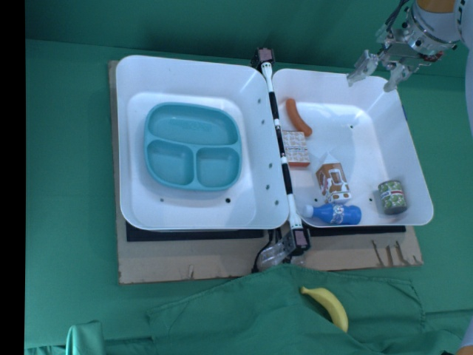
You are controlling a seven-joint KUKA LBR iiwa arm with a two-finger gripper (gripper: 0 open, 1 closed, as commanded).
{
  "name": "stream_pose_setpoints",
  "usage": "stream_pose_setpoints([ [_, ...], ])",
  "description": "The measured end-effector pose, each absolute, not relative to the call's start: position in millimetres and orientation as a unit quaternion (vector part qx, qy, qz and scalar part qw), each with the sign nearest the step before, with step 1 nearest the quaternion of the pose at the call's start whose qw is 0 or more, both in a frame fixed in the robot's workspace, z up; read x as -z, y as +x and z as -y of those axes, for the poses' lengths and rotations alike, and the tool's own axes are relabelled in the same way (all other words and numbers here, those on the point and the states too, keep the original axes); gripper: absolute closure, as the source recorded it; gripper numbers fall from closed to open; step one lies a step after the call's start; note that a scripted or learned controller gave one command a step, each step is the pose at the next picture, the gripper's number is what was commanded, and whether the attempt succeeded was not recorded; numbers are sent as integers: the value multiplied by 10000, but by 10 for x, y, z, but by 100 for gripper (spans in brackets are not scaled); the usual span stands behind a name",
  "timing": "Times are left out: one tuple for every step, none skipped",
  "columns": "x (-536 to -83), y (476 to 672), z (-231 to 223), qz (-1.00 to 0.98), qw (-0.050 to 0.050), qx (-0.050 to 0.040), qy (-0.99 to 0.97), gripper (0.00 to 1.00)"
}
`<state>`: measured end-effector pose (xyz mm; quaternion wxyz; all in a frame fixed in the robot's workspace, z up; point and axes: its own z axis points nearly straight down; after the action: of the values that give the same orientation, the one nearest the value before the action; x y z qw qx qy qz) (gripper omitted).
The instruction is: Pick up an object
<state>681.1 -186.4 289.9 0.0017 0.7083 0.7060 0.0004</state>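
The gripper (378, 72) is seen above the far right corner of the right bin (414, 170), its two fingers spread apart with nothing between them. Five objects are held in that bin. A sausage (298, 117) is laid near the far left, and a small printed box (296, 149) is set just below it, close to the divider bar (275, 120). A small carton (332, 181) is placed near the middle, with a blue bottle (335, 214) lying against the near rim. A green can (392, 197) is set by the right wall. The far right floor of the bin is left open. A teal divided plate (194, 146) is held in the left bin (140, 80). A banana (329, 306) is left on the green cloth (222, 324) outside.
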Motion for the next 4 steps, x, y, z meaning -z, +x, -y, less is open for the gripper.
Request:
stream_pose_setpoints([
  [-2936, 6617, 1876, -7055, 16, 2, 7087, 0],
  [-2420, 5999, 1877, -7050, -14, 20, 7092, 0],
  [-2092, 5076, 1708, -7033, 36, -18, 7109, 0],
  [-2191, 5107, 1710, -7047, 58, -19, 7095, 100],
])
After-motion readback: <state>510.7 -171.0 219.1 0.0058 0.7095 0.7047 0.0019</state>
